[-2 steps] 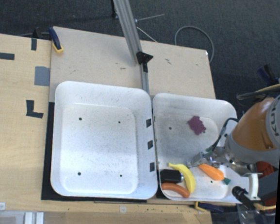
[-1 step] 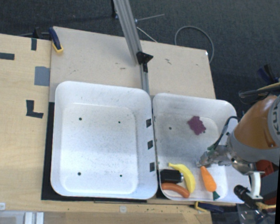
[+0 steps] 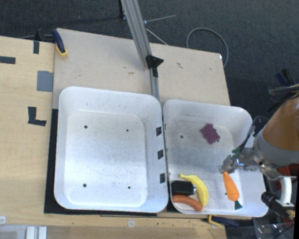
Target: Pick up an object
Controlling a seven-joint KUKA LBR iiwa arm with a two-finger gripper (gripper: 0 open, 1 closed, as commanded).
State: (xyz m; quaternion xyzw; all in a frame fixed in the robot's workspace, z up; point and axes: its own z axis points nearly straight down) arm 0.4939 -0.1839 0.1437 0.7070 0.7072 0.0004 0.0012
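Observation:
The right bin (image 3: 191, 112) holds a purple lump (image 3: 209, 132) near its back, a yellow banana (image 3: 197, 186), a black block (image 3: 181, 187) and a red-orange sausage shape (image 3: 187, 202) at its front. An orange carrot (image 3: 231, 187) with a green tip lies along the bin's right side. My gripper (image 3: 230, 165) hangs low over the right bin, just above the carrot's upper end and very close to it. Whether it touches the carrot is unclear. Nothing is visibly lifted.
The left bin (image 3: 65, 135) lies beside the right one, and a dark divider with black tabs (image 3: 159, 153) runs between them. A slanted metal rail (image 3: 139, 29) crosses the bench behind the bins. The arm's orange band (image 3: 287, 126) stands over the right bin's right rim.

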